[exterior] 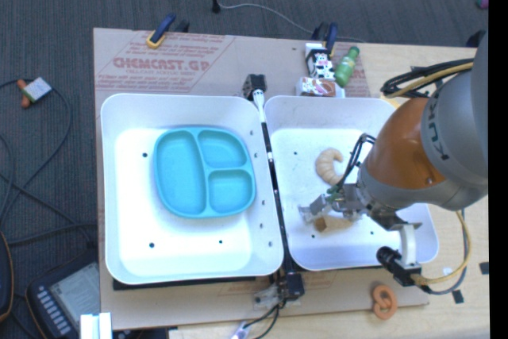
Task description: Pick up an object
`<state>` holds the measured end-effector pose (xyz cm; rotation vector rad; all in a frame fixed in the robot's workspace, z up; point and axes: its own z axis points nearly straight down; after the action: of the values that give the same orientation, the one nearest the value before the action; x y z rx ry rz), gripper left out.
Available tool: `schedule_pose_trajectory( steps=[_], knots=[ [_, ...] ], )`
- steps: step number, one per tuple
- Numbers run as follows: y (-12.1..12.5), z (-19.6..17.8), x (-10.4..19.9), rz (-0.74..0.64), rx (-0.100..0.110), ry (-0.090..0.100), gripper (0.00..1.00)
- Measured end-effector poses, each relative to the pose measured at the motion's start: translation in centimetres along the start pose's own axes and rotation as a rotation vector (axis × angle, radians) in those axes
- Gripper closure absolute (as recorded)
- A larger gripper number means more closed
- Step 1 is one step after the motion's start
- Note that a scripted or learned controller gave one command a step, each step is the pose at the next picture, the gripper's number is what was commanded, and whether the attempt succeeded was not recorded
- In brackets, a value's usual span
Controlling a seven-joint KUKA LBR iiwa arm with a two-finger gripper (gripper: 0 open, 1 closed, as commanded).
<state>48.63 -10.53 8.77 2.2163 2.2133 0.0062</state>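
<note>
Reaching low into the right shallow white bin [413, 250], the jaws [324, 212] hang over a small brown piece [321, 225] (their spread I cannot tell), beside a pale curled croissant-shaped toy [329, 163].

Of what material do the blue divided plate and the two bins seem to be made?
Blue divided plate: probably moulded plastic or silicone, matte, with rounded compartment edges. Left bin and right bin: probably thin white plastic, smooth, with rounded corners.

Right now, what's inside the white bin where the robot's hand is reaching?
In the right bin lies a pale curved croissant-like piece, with the hand low just below it over something small and brownish. The arm covers the bin's right part, hiding whatever lies there.
</note>
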Motion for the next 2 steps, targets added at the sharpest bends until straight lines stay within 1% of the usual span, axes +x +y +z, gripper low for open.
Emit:
schedule_pose_trajectory(
  steps=[1,2],
  knots=[
    [0.1,-1.1,-0.1,0.001,-0.004,-0.003,1.00],
    [4.4,-9.7,8.3,-0.003,0.009,0.004,1.00]
  ],
)
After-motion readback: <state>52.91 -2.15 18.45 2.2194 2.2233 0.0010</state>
